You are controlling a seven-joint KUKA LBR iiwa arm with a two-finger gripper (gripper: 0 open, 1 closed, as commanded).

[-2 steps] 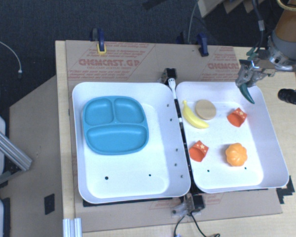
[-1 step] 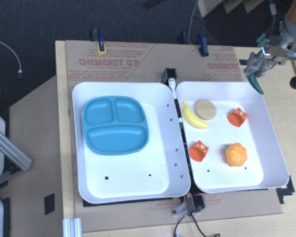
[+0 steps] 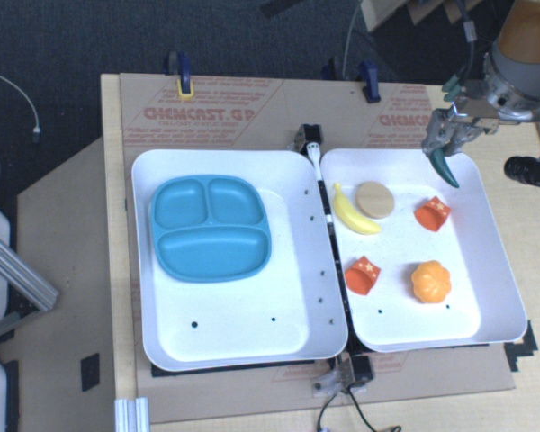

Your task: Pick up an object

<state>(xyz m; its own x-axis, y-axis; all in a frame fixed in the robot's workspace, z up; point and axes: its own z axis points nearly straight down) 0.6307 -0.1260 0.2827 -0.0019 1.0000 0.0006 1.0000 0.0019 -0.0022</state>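
The right bin (image 3: pixel 495 268) holds a yellow banana (image 3: pixel 352 212), a tan round disc (image 3: pixel 375 200), two red pieces (image 3: pixel 432 214) (image 3: pixel 363 275) and an orange fruit (image 3: pixel 430 282). My gripper (image 3: pixel 448 171) hangs over the bin's far right corner, above and right of the upper red piece. Its dark teal fingers point down and look close together with nothing between them.
The left bin (image 3: pixel 288 322) carries a blue divided plate (image 3: pixel 211 226). Blue clamps (image 3: pixel 182 75) (image 3: pixel 370 81) hold the cardboard at the back edge. A black bracket (image 3: pixel 310 139) sits between the bins at the far side.
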